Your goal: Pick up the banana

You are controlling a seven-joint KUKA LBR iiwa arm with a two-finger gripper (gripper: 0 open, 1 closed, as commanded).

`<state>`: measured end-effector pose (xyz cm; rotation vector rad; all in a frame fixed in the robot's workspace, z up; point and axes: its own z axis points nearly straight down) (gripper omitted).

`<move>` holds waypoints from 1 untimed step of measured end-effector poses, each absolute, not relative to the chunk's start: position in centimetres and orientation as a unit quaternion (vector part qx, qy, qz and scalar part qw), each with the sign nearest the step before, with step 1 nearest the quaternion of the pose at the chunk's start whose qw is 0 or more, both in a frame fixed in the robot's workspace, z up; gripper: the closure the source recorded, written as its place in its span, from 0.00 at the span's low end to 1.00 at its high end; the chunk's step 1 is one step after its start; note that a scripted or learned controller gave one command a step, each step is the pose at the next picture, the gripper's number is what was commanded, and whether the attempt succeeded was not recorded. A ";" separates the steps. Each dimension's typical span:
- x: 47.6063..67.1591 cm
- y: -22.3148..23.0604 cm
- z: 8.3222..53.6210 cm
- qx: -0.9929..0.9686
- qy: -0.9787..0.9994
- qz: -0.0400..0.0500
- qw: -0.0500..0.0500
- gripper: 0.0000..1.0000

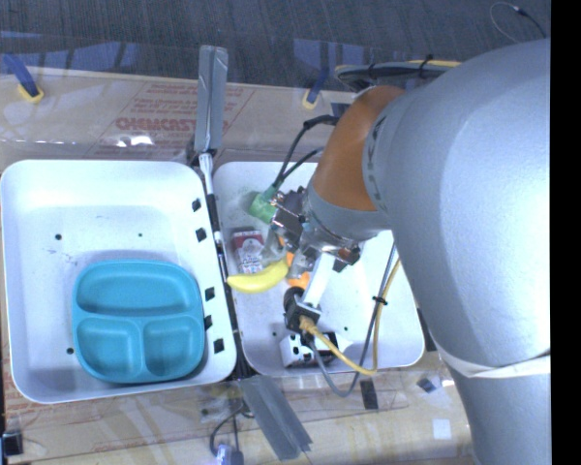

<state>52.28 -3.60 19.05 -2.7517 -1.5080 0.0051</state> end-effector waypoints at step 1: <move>49.2 -6.5 18.9 -0.913 -0.408 0.003 0.003 1.00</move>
